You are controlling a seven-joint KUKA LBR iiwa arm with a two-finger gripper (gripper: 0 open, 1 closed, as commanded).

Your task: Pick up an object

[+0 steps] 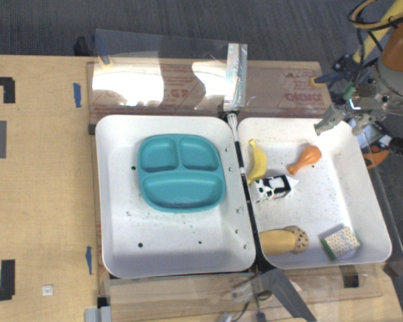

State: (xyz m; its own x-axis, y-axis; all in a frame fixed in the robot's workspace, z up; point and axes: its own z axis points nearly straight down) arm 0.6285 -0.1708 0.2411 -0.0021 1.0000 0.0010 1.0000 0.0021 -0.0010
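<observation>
Seen from above, two white bins sit side by side on the tabletop [33, 180]. The left bin [114, 247] holds a teal divided plate [181, 172]. In the right bin [363, 200], a banana [256, 161] lies at 10 o'clock, an orange drumstick toy [305, 158] at 12, a black-and-white cow toy [274, 188] near centre, a tan shoe [283, 240] at 7, and a speckled block [340, 241] at 5. The claw [349, 116] hovers over the bin's 1 o'clock corner, carrying nothing; its spread cannot be told.

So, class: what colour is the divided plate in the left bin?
Teal, seen in the camera view: divided plate.
</observation>
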